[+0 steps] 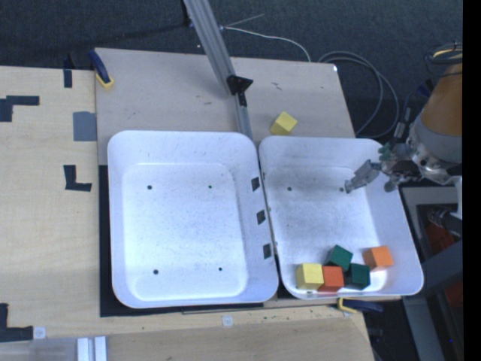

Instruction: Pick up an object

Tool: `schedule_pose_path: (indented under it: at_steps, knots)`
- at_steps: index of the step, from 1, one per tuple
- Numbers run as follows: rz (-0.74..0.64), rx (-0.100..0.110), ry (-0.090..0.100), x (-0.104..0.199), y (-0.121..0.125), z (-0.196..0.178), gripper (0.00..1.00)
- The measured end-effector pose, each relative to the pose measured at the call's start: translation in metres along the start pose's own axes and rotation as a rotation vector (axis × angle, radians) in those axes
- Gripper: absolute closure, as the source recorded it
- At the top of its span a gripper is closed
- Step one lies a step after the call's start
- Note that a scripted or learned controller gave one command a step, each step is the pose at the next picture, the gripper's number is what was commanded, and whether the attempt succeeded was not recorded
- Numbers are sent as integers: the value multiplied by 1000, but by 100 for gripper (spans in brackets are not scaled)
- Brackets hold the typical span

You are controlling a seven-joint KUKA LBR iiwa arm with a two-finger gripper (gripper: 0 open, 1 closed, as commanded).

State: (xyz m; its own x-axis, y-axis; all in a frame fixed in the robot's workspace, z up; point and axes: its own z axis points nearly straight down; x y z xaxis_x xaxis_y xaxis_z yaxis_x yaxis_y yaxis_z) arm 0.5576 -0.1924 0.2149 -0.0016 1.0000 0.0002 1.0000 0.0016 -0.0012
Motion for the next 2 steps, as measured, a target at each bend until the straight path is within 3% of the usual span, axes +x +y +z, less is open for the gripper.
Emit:
schedule_pose_path:
  at_steps: [1,2]
  knots:
    - [-1,5,1,14,46,112,0]
    - [-2,-8,-1,42,37,14,0]
